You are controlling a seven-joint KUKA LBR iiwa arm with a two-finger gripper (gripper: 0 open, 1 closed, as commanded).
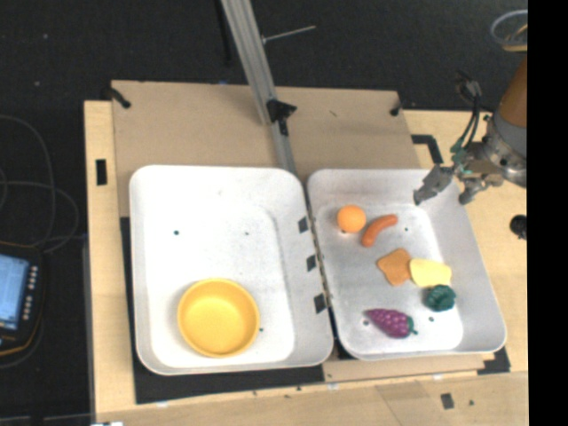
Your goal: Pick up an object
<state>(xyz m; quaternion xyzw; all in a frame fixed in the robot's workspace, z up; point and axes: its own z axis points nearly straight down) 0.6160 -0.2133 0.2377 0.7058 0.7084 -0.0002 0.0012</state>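
Note:
The right bin (355,193) holds an orange ball (351,218), an orange-red sausage shape (380,229), a tan-orange block (394,265), a yellow block (429,272), a dark green piece (439,298) and a purple grape bunch (390,322). My gripper (451,187) hovers over the bin's far right corner, above and to the right of the sausage, well apart from every object. Its two fingers (432,186) are spread with nothing between them.
The left bin (213,202) holds a yellow bowl (218,317) near its front. A slanted metal pole (257,65) rises from behind the gap between the bins. A screen device (13,295) sits off the bench at the far left.

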